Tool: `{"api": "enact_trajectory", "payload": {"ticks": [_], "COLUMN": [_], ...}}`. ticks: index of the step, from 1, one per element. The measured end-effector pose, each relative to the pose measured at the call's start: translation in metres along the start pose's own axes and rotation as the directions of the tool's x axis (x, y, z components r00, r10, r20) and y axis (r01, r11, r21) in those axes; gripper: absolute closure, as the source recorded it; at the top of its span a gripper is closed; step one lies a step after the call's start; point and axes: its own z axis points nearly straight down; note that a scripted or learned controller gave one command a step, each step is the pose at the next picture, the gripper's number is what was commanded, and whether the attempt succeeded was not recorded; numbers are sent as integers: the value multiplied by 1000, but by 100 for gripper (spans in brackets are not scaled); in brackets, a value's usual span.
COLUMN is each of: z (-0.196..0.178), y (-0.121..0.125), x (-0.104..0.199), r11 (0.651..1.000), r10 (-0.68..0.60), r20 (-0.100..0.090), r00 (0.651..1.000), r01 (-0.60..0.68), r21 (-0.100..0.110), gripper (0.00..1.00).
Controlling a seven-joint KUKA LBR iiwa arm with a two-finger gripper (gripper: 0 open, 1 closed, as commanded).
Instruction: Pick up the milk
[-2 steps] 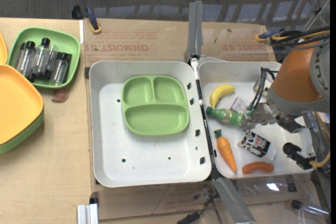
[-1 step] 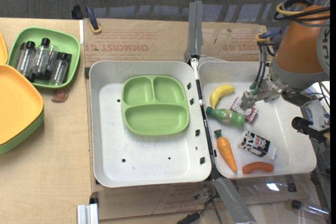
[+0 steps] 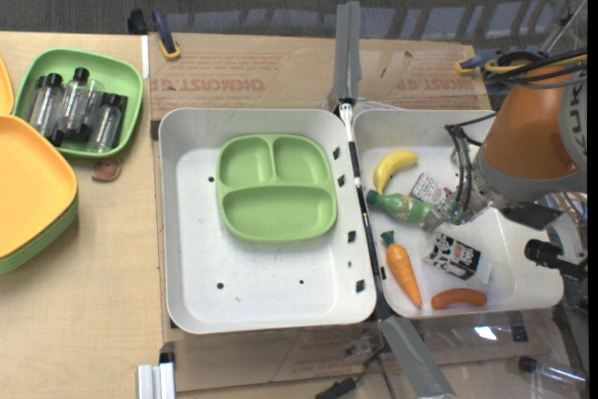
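Landmark: small black-and-white cow-patterned milk carton point(image 3: 455, 255), lying on its side on the floor of the right-hand shallow white bin point(image 3: 519, 294)

- Milk carton sits free, apart from the neighbours around it; nothing leans on it, so an approach from above looks open
- Grey arm with orange band point(image 3: 523, 140) hangs up and to the right of the carton; its two-finger gripper point(image 3: 460, 206) is low in the bin just above the carton, close by the cap end of a green plastic bottle point(image 3: 402, 206). Whether the jaws are open or closed I cannot tell; the wrist and dark cables blur that spot. Nothing visibly held
- The bottle lies flat, up-left of the carton. A small white-and-pink packet point(image 3: 427, 189) rests just beyond it, print too small to read
- Yellow banana point(image 3: 392, 168) further up-left of the carton, near the bin's corner
- Orange carrot point(image 3: 404, 274) left of the carton, pointing down; red sausage-shaped toy point(image 3: 459, 298) just below the carton
- Far left of the carton, in the other white bin point(image 3: 187, 276), a green three-compartment plastic plate point(image 3: 277, 187) lies flat
- Writing: brown cardboard sheet point(image 3: 243, 75) under the bins bears red lettering, reversed in this view, seemingly "OKMCMZT"; not certain. No legible brand on the carton
- Judgement: the gripper is a little high and left of the target; it would need to shift down-right to centre over the milk
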Motion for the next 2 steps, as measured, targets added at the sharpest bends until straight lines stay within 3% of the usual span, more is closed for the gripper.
{"api": "enact_trajectory", "payload": {"ticks": [1, 2], "z": [30, 29], "y": [-30, 37], "x": [5, -11], "r11": [968, 973], "r10": [252, 230], "r20": [0, 2], "r00": [968, 973], "r01": [-252, -230], "r21": [-1, -1], "gripper": [100, 100]}}
